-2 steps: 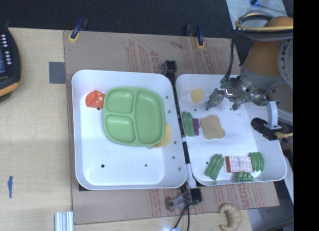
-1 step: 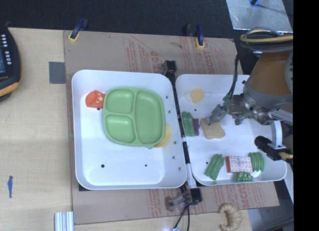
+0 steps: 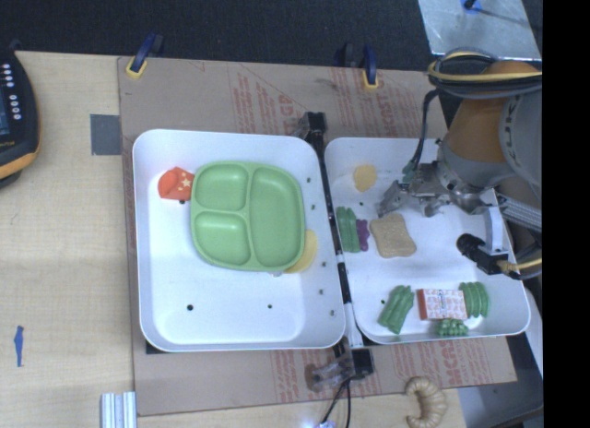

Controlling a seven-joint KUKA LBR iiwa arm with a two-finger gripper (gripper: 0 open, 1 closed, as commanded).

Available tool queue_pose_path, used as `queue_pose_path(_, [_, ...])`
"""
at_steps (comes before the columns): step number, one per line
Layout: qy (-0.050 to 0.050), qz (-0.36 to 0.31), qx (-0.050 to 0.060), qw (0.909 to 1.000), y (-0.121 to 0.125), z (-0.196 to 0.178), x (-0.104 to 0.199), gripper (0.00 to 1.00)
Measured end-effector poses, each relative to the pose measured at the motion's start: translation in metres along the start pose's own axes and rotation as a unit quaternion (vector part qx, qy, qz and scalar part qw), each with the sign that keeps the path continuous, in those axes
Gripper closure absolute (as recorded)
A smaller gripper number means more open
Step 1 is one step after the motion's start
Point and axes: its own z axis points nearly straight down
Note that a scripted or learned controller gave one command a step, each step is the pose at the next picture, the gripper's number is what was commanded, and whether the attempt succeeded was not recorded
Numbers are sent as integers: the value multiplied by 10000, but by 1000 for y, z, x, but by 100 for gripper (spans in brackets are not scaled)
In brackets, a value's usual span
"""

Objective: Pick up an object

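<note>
- A light wooden tabletop [image 3: 64, 260] is carrying a brown cardboard sheet [image 3: 230, 94].
- Blue-and-yellow spring clamps [image 3: 141, 55] and [image 3: 370, 68] are pinning the cardboard's far edge.
- A black-and-orange handheld control pendant [image 3: 13, 117] is lying at the left edge.
- A grey tape square [image 3: 105, 134] is sitting just beside the cardboard.

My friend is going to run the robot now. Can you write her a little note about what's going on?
Gripper: over the right bin, near its top, above the tan bread slice; nothing seen held.
Right bin: yellow round piece, green and purple pieces, green beans, red-and-white packet.
Left bin: green divided plate, red piece.
Done: nothing picked.
Left: grab one object.
</note>
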Motion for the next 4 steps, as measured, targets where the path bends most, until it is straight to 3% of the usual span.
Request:
queue_pose_path(1, [3,-1,9,10000,-1,-14,0,100])
queue_pose_path(2, [-1,-5,12,10000,-2,-13,0,0])
queue_pose_path(3, [6,27,-16,10000,-51,-5,11,0])
queue_pose_path(4, [-14,36,-38,10000,-5,-58,-52,0])
